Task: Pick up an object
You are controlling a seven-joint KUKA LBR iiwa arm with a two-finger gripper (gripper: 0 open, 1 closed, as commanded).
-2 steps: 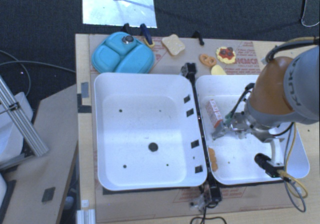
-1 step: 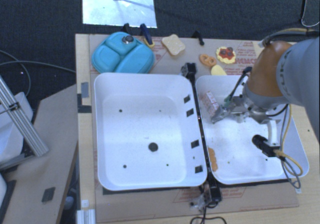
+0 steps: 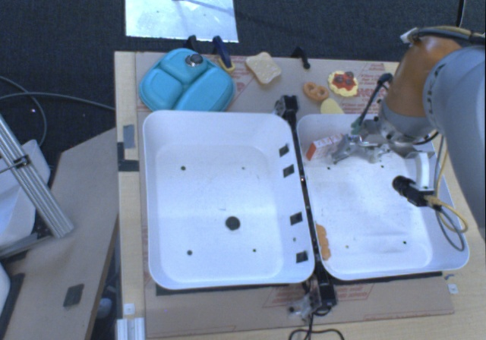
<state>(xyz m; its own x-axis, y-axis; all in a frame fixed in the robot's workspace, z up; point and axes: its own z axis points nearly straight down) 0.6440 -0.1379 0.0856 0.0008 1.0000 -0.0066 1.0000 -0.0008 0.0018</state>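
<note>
Gripper [image 3: 343, 151] is down in the right bin [image 3: 380, 247], near its far left corner; jaws look slightly spread, metal fingers [image 3: 339, 155] angled toward a small red-and-white carton [image 3: 322, 146], the nearest task object. Fingertips sit right beside or touching the carton's right end; can't tell if it is actually pinched, nothing clearly between the fingers. Carton lies on the bin floor close to the far wall and the divider. Grey arm [image 3: 456, 96] with orange band [image 3: 418, 65] comes in over the bin's far right corner, black cable hanging off the wrist over the right side. A small orange item [image 3: 323, 241] lies against the right bin's left wall, near edge side. Left bin [image 3: 175, 141] has one small dark round piece [image 3: 232, 222] near its middle. On the bench behind the bins: blue divided plate [image 3: 186, 82] at far left, toast slice [image 3: 263, 67], pretzel [image 3: 315, 91], small pizza-like toy [image 3: 343, 83], yellow piece [image 3: 331, 107] just at the right bin's far rim.
</note>
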